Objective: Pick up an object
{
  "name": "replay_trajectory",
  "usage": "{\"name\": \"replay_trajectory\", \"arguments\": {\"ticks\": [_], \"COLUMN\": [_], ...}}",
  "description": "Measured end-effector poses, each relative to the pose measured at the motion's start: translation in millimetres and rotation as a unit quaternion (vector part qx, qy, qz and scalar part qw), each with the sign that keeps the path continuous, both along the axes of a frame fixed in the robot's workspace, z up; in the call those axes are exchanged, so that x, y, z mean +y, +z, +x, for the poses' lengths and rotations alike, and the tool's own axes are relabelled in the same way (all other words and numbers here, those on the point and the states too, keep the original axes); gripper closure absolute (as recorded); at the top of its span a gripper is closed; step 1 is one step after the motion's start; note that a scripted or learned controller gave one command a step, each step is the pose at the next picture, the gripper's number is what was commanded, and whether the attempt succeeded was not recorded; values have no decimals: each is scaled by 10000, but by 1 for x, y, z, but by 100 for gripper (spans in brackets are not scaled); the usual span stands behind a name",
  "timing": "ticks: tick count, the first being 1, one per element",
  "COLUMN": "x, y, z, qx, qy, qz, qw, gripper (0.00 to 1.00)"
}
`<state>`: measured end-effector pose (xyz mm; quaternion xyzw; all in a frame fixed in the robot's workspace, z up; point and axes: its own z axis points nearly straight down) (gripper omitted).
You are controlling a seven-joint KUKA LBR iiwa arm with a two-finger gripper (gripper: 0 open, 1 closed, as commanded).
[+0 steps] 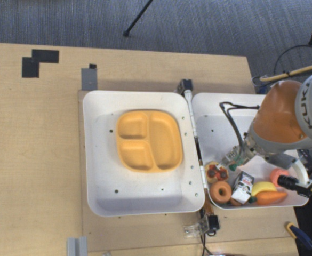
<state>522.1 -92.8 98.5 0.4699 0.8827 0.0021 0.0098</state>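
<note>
1. Grey ribbed carpet lay beyond the pale wooden tabletop (33,159), which carried two shallow white plastic bins side by side.
2. The left white bin (105,196) held a yellow plastic divided tray (148,141) with three compartments, lying flat near the bin's middle.
3. The right white bin (212,111) held a cluster of small items along its near edge: a brown ring-shaped toy doughnut (220,191), a small red-and-dark toy piece (216,171) just behind it, a small white carton with dark print (243,188), a yellow toy banana (264,187), an orange toy carrot (270,197) and a pink rounded object (279,176).
4. The grey arm with its orange band (278,116) reached in from the right and hung over the right bin.
5. The gripper (234,157) sat low over the bin floor, just behind the cluster and near the carton and the red-and-dark piece.
6. Finger state: the spread of the fingers could not be determined, as the gripper end was small and partly blurred. No item was seen between them.
7. Task status, as a judgement: the approach appeared under way; every item lay on the bin floor, so the grasp and the lift remained to be done.
8. Which item was the target could not be determined; the carton and the red-and-dark piece lay nearest.
</note>
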Motion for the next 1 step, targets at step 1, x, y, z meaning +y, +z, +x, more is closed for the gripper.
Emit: {"name": "replay_trajectory", "arguments": {"ticks": [1], "x": [59], "y": [86], "z": [8], "qx": [69], "qy": [-3109], "qz": [63], "qw": [9504], "gripper": [100]}}
